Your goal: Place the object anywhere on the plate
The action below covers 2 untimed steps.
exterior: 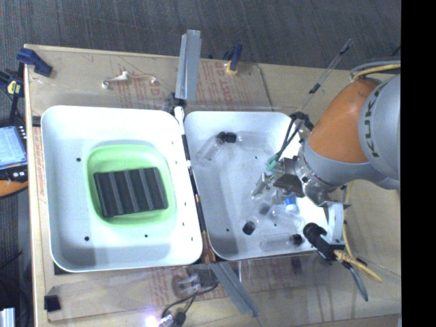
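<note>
Camera view, looking down at a slant: two shallow white bins side by side on brown bench [102, 80]. In left bin [65, 240], green plate [126, 157], roughly ctr, rounded-square, flat on bin floor. On plate, dark grey ridged block [129, 191] (a few raised ribs running far-to-near), lying flat, wholly inside plate's rim, green margin visible all round. In right bin [225, 203], gripper [276, 182] low over right half, arm [347, 135] reaching in from right w/ orange band above wrist. Grip state: can't tell, since tip is lost among clear plastic bits & glare; likewise can't tell whether anything is held. Scattered on right bin floor: clear vial w/ black cap [223, 139] toward far left; small black cap [248, 228] toward near wall, left of gripper; second clear vial [283, 240] w/ dark end, lying along near wall; small blue piece [290, 204] just beside gripper on its near side. Gripper well apart from plate & ridged block, w/ the bins' adjoining walls between them. Outside bins on bench: grey metal bar [189, 63] at far side, above seam btw bins; blue clamp [235, 54] just right of bar; second blue clamp [32, 58] at far left corner.
</note>
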Each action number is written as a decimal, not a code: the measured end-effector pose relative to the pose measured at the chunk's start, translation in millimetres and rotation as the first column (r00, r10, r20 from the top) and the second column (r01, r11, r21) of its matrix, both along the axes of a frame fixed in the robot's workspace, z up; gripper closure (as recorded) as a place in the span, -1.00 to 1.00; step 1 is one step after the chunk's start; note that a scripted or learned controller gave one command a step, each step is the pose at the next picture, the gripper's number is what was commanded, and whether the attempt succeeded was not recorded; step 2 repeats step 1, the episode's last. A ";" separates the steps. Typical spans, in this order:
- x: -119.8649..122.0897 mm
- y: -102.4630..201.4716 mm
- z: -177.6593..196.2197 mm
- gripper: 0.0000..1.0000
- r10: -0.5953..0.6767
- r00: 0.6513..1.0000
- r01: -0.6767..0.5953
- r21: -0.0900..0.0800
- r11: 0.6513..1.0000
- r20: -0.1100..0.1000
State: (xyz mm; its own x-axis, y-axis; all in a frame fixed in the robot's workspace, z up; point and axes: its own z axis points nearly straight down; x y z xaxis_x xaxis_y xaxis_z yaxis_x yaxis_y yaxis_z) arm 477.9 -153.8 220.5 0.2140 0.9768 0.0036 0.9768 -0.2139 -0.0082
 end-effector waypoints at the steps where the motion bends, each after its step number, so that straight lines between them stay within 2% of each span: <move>1: 0.0 0.0 0.1 -1.00 0.000 1.000 0.000 0.000 1.000 0.000; 2: 0.0 0.0 0.1 -1.00 0.000 1.000 0.000 0.000 1.000 0.000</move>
